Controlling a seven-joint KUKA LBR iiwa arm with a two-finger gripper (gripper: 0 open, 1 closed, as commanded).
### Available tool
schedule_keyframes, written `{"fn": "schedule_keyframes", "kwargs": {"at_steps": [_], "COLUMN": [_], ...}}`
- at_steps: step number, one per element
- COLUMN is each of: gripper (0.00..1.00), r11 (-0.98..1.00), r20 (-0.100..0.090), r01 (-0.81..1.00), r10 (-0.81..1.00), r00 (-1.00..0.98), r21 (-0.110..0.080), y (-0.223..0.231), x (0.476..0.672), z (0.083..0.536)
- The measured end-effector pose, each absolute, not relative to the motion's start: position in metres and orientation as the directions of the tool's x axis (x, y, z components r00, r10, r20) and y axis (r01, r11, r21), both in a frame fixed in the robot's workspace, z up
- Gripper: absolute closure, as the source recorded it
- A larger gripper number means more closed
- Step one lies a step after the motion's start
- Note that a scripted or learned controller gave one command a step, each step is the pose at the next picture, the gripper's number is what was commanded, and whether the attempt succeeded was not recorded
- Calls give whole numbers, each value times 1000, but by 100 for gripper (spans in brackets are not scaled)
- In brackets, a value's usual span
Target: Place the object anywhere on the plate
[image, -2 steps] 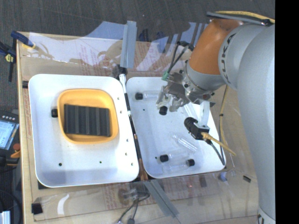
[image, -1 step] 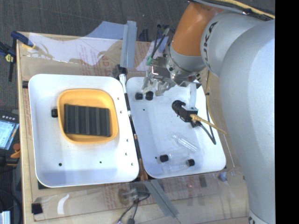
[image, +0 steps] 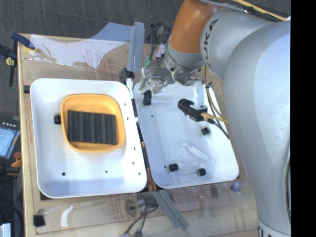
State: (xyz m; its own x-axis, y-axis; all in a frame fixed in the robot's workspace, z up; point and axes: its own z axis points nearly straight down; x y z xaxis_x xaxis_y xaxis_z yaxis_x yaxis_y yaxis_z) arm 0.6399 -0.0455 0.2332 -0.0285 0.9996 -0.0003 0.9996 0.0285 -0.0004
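1. The gripper [image: 148, 85] is hanging over the right bin [image: 224, 164], upper centre; its grip state cannot be told.
2. A yellow plate [image: 91, 105] bearing a dark ridged block [image: 94, 127] is sitting in the left bin [image: 44, 172].
3. Small clear vials with black caps [image: 187, 171] are lying at the right bin's lower part.

The grey arm [image: 256, 107] enters from the right, its bulky body taking up that whole side. The orange band [image: 190, 26] sits above the wrist, which bends down and leftward. The gripper [image: 146, 95] hangs low at the wrist's end, pointing downward.
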Motion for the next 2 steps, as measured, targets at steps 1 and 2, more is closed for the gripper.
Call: {"fn": "schedule_keyframes", "kwargs": {"at_steps": [1,2], "gripper": [100,100], "r11": [296,529], "r20": [1,3], "r01": [955,849], "r10": [955,849], "r00": [-296,-529], "r21": [-2,-4], "y": [-16,11], "x": [634,610], "z": [249,191]}}
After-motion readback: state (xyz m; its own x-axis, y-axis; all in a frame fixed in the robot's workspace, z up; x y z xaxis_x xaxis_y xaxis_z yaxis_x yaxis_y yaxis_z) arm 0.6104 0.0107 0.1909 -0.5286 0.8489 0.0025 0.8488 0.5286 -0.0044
